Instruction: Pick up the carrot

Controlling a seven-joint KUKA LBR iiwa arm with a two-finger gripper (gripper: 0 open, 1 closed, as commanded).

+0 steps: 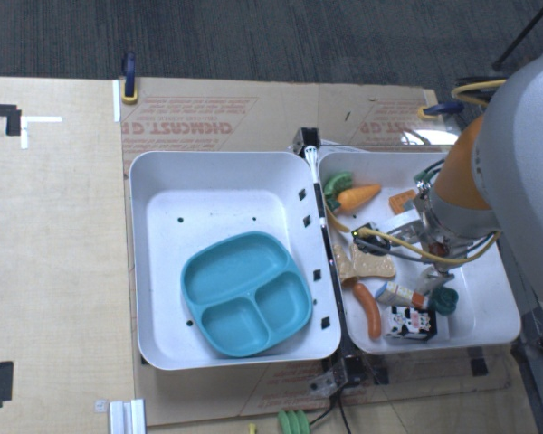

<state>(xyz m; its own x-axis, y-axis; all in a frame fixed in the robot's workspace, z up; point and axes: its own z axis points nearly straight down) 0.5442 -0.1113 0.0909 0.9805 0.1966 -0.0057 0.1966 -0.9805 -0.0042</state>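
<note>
The carrot [358, 195], orange with a green leafy top, lies tilted at the far left corner of the right bin [489, 328]. My gripper [437, 259] hangs over the middle of that bin, to the right of the carrot and nearer the front, well apart from it. The grey wrist and orange band cover most of the gripper from above. Nothing of the carrot is hidden.
Around the gripper lie a tan bread slice [366, 262], a red sausage [370, 309], a black-and-white item [410, 324], a teal piece [446, 300] and an orange piece [401, 201]. A yellow cable [389, 240] loops left of the wrist. A blue divided plate [246, 293] sits in the left bin [154, 242].
</note>
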